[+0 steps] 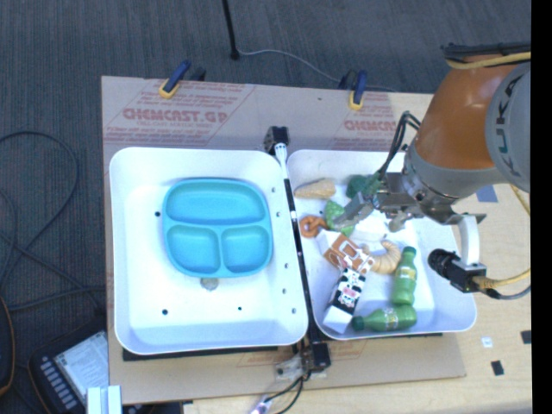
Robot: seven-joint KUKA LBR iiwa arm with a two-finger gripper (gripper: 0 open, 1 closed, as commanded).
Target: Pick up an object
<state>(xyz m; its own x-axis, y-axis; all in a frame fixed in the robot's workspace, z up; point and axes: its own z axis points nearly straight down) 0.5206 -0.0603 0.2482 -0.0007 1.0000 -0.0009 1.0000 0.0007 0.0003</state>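
Just below claw (377, 210), green bottle (404, 275)

Red print "CHEMCAST GP" on the brown board (177, 116) behind the bins, repeated partly at right

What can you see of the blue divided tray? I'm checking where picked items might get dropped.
The blue divided tray lies flat in the left bin, roughly centred. It looks like light blue plastic with rounded corners and three compartments: one wide one along the far side, two smaller ones nearer the camera. A small greyish thing sits at its near edge. The hand is away over the right bin.
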